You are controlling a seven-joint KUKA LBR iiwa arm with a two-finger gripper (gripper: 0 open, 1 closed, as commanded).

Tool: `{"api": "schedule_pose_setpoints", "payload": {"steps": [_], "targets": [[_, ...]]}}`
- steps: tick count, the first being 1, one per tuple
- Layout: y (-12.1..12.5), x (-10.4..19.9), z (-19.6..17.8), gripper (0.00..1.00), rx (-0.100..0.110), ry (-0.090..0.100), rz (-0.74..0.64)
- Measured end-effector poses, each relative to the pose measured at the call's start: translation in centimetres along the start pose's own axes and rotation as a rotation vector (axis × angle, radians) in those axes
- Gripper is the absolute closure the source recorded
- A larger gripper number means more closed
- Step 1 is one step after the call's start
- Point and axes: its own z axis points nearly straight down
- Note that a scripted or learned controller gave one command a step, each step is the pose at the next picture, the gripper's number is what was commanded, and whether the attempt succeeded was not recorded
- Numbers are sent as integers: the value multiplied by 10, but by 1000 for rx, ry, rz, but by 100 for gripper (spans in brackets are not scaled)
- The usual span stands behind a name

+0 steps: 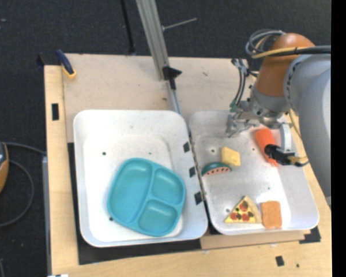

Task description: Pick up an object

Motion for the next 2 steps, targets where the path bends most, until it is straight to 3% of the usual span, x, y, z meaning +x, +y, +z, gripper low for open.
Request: {"api": "schedule_pose_setpoints", "payload": {"steps": [2], "targets": [[3, 13, -99, 100, -2, 2, -1]]}}
